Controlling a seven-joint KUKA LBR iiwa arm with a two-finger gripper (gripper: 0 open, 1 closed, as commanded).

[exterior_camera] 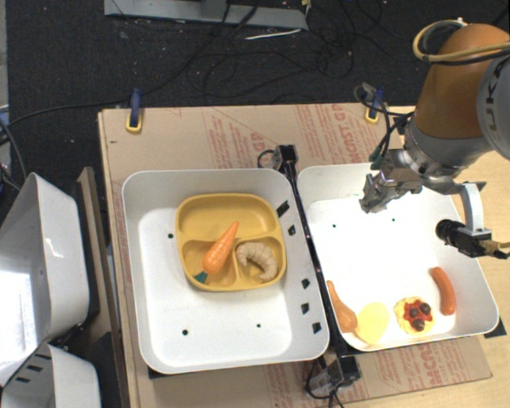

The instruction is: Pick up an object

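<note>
Carrot [221, 247] and shrimp [259, 260] sit in the yellow tray [227, 210] in the left bin [152, 272], sausage [444, 289] and pizza [413, 314] in the right bin [394, 251], gripper [376, 194] above its far edge, jaws' state unclear.

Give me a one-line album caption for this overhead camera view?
Arm's gripper hovers over the right bin with toy food at its front edge; the left bin holds a yellow plate with a carrot.

Brown board [192, 138] under 2 white bins [148, 273]. 2 orange clamps [134, 122] at far edge. Black cables [77, 63] across dark floor [50, 30].
</note>
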